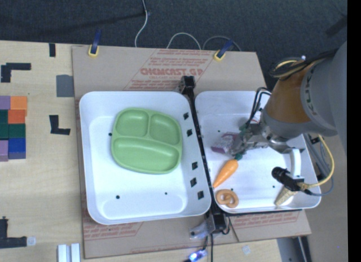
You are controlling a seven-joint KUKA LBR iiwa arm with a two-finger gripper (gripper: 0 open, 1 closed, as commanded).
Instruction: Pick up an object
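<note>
The arm (307, 100) reaches in from the right and bends down over the right bin (265, 196), with the gripper (241, 142) low near the bin's middle, just above the leafy end of the toy carrot (225, 171). That placement reads as an approach to a pick: the tool is set over the small cluster where 2 of the candidates lie close together, the carrot and a purplish object (224, 141) just to its upper left, whose kind I cannot make out. Whether the jaws are spread or pressed together cannot be told from this slanted view, as the wrist and cabling crowd that spot, and nothing can be seen pinched there, so no grasp should be assumed. The carrot lies flat and slantwise, its orange tip pointing toward the divider between the 2 bins and its green top toward the gripper; this probably makes the thicker top end the easier place to close on. A pretzel-like ring (227, 198) sits apart near the front wall of the right bin, clear of the tool. The left bin (96, 199) holds 1 green divided plate (148, 140) with 3 compartments, lying flat and well away from the arm, so it seems not to be the present target. Judging by the pose, the task stands at the descent or closing stage, with the lift not yet done.
</note>
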